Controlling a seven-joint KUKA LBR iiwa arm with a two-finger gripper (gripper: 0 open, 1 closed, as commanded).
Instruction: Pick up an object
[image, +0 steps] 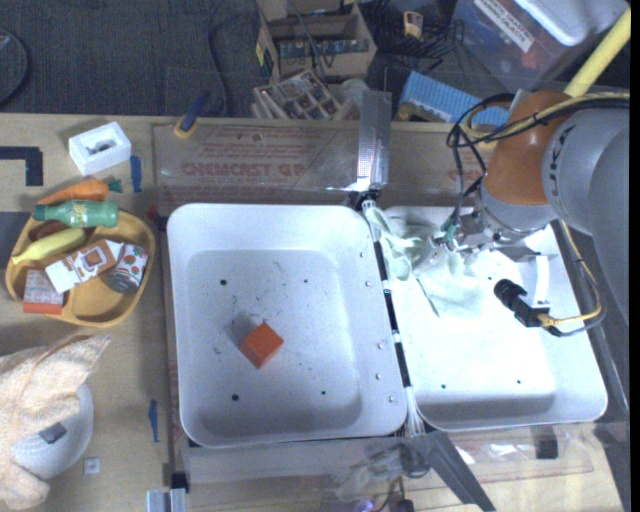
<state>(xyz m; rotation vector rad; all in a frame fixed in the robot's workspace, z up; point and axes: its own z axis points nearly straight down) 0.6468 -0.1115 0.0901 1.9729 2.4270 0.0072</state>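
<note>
1. The arm (560, 150) reaches in from the right, its orange band above the wrist, and bends down over the right bin (500, 385).
2. The gripper (428, 250) sits low over the far left part of that bin, close to the wall the two bins share.
3. Its end is a pale, blurred shape against the white bin floor. Whether it stands apart or together cannot be told.
4. Nothing can be made out clamped in the gripper, and whether it touches the bin floor cannot be judged.
5. The orange block (262, 344) lies in the left bin (200, 240), near the middle of the floor and a little toward the near side. One corner is turned toward the camera.
6. The block is well apart from the gripper, with the shared wall between them.
7. Dark specks are scattered over the left bin's floor around the block.
8. Left of the bins, a yellow bowl (100, 305) holds a green bottle (80, 213) and other small items. A white box (100, 147) stands beyond it, and a pale cloth (45, 385) lies nearer the camera.
</note>
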